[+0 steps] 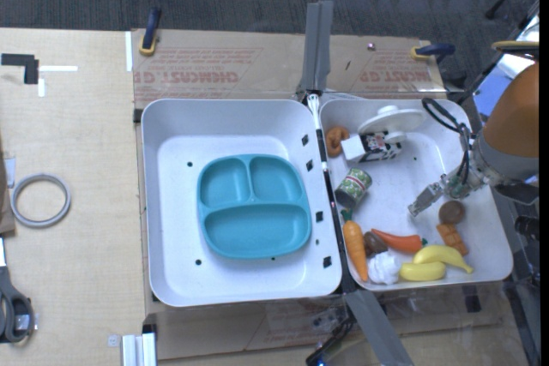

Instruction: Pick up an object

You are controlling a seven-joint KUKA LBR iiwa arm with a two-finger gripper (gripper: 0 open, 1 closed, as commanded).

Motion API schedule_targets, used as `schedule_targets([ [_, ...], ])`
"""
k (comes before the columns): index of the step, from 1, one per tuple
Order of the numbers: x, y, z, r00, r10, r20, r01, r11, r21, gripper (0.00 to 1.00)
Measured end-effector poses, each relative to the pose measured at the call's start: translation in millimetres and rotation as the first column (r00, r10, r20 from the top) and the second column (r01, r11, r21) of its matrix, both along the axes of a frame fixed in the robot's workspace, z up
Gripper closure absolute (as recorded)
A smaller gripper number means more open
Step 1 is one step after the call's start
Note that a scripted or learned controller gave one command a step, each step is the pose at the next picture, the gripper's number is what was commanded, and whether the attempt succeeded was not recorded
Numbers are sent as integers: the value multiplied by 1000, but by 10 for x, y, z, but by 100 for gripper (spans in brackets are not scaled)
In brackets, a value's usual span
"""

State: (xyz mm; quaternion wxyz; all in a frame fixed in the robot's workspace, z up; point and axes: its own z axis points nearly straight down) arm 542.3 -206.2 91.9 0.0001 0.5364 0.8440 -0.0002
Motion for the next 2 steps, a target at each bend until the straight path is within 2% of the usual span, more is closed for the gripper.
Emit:
schedule_targets([
  [1, -570, 719, -8, 998, 69, -1, -69, 998, 1, 0],
  [2, -565, 711, 78, 998, 66, -1, -66, 998, 1, 100],
])
